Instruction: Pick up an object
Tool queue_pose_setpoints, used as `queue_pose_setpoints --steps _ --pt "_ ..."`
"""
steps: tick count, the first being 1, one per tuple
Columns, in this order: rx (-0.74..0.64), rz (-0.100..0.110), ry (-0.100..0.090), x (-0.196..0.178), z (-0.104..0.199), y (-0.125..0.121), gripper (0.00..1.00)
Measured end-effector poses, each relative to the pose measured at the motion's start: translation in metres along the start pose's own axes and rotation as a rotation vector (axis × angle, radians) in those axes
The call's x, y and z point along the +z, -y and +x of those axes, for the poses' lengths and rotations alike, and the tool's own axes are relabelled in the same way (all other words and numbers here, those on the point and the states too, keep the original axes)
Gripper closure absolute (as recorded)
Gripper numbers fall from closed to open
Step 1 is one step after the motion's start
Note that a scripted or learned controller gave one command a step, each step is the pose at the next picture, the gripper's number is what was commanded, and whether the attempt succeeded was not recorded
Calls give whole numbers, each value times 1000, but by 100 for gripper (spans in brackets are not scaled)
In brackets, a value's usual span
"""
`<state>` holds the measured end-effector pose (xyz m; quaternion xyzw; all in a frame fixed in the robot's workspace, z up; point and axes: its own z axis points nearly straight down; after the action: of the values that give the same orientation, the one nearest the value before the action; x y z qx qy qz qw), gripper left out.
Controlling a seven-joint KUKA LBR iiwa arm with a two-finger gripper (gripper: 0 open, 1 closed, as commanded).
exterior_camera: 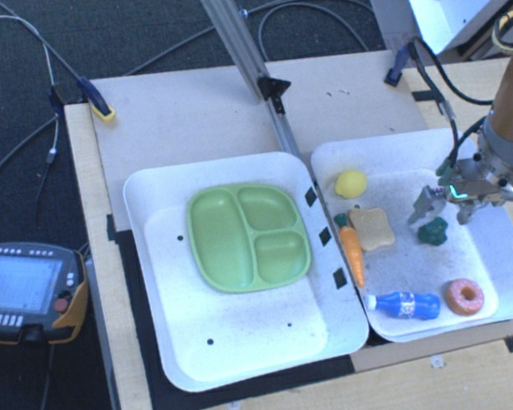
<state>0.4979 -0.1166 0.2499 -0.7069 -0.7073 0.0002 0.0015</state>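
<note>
The right bin (503, 240) holds a yellow ball (351, 183), a tan bread slice (373, 228), an orange carrot (352, 254), a blue bottle (407, 305), a pink donut (464, 296) and a dark green object (434, 231). My gripper (441, 205) hangs over the right side of this bin, its grey fingers (422, 206) spread open just above the dark green object. Nothing sits between the fingers. The carrot lies along the bin's left wall, next to the bread.
The left bin (165, 259) holds a green divided plate (248, 236). A metal pole (243, 40) slants down to the gap between the bins. A teach pendant (23, 294) lies on the floor at left. Cables run behind the bench.
</note>
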Motion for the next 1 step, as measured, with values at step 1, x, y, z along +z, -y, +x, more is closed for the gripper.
queue_pose_setpoints --steps 1 --pt "0 -1 0 0 0 0 0"
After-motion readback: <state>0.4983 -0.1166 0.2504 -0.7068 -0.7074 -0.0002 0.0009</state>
